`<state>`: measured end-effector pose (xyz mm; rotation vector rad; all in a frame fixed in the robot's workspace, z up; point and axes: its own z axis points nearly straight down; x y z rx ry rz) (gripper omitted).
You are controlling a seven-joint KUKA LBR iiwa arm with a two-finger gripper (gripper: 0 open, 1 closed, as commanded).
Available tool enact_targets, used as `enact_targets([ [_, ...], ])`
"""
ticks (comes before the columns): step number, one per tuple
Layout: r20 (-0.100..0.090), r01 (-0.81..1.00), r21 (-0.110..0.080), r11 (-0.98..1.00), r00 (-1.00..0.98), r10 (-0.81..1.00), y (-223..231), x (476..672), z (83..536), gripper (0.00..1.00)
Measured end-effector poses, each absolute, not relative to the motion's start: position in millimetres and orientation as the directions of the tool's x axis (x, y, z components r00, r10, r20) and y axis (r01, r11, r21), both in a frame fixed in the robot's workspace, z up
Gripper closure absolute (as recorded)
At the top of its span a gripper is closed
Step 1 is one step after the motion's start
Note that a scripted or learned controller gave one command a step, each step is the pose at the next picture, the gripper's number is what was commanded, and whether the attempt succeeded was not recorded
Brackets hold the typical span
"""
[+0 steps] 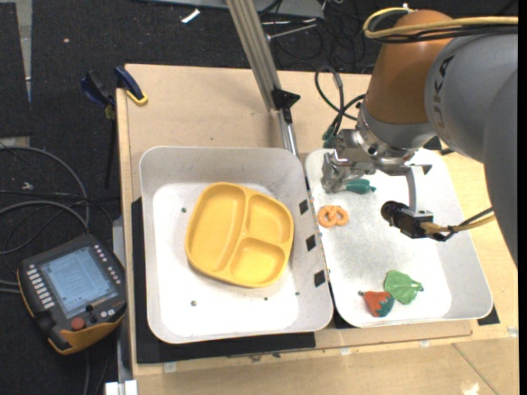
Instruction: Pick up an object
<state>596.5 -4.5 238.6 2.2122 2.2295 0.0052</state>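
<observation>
Camera view: pincer (338,174) by teal object (361,187); pretzel (333,216) nr.

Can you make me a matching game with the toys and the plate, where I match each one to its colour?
Things:
1. divided plate
2. pretzel toy
3. leaf-shaped toy
4. small toy beside the tool

Colours:
A. green
B. teal
C. yellow
D. orange

Pairs: 1-C, 2-D, 3-A, 4-B
</observation>
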Motion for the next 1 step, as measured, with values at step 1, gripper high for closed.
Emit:
enact_targets([
  [1, 0.001, 1.000, 0.001, 0.009, -0.009, 1.000, 53.6, 609.0, 228.7, 1.00],
])
